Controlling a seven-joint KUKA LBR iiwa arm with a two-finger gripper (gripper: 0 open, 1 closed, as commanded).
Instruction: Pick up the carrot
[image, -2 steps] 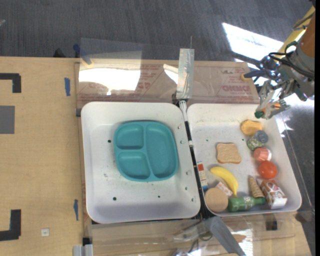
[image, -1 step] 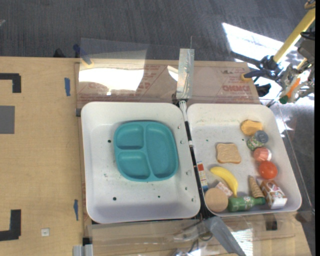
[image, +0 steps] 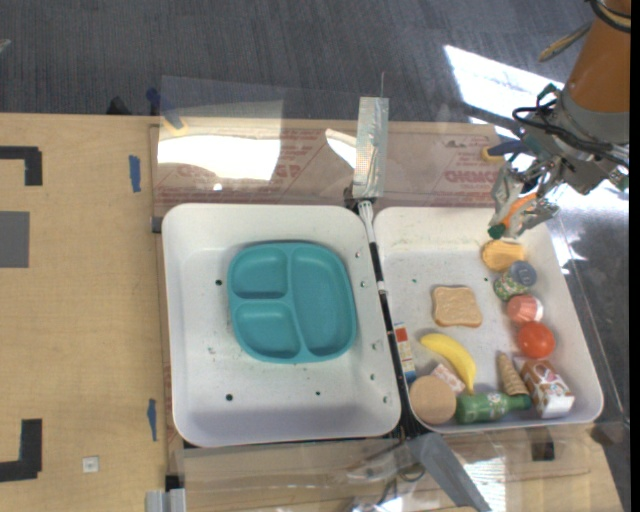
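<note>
The carrot (image: 519, 209) is a small orange piece with a greenish end. It hangs between the fingers of my gripper (image: 522, 212) above the far right corner of the right bin (image: 585, 345). The gripper is shut on it, and the carrot looks lifted off the bin floor, just above a yellow-orange food piece (image: 503, 253). The grey arm with its orange band (image: 605, 60) comes in from the upper right.
The right bin holds a bread slice (image: 456, 306), a banana (image: 450, 358), a round brown cookie (image: 433, 397), a green bottle (image: 490, 405), a red tomato (image: 535, 340) and several other small foods along its right side. A teal divided plate (image: 293, 300) lies in the left bin (image: 190, 330).
</note>
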